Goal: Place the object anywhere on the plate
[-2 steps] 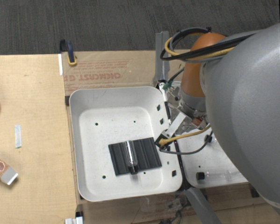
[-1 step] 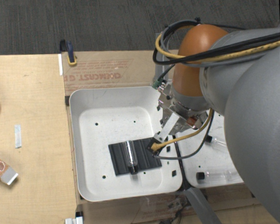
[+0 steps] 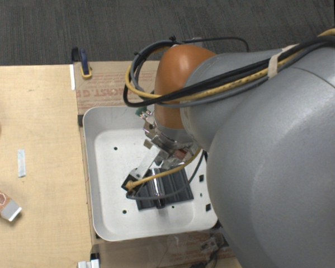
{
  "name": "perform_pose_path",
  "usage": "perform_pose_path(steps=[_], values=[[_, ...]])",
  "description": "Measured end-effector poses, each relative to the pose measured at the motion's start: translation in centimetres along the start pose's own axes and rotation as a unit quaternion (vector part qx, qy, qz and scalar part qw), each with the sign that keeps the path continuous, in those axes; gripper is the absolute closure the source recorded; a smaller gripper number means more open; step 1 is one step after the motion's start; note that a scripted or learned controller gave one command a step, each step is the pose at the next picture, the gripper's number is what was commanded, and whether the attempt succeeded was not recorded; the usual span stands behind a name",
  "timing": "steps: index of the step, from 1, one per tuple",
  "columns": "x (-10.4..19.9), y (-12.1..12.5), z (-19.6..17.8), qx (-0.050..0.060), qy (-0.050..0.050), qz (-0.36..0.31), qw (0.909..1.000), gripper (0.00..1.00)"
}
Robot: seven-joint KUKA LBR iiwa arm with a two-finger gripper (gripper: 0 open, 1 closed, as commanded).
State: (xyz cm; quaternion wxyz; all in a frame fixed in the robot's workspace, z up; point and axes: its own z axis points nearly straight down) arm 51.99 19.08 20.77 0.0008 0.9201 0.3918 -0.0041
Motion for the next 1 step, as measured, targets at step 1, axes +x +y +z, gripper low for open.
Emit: perform_pose_path(steps=[1], values=[[0.01,0.01,-0.01,0.000,0.000,0.000,1.0000,0.00]])
